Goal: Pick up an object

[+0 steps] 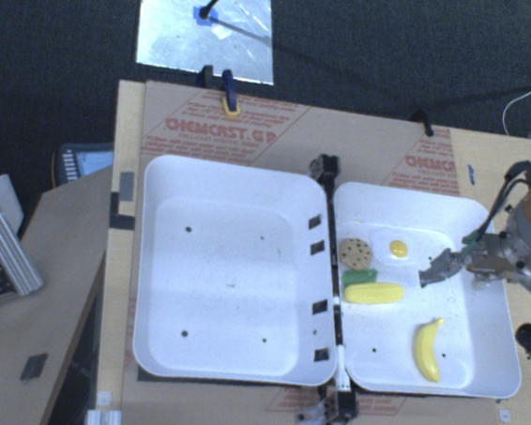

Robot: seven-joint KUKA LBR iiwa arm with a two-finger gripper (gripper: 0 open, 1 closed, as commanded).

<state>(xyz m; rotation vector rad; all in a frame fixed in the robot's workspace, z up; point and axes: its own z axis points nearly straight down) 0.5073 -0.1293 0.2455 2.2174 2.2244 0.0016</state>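
The gripper (436, 268) hovers over the right bin (489, 377); its state cannot be determined. The corn cob (374, 293) lies at its eight o'clock. Judged light, rigid and slippery plastic: grasp across the middle.

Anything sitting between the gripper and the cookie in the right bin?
Yes. In the camera view the fried egg lies on the bin floor between the gripper and the cookie, a little above the straight line joining them.
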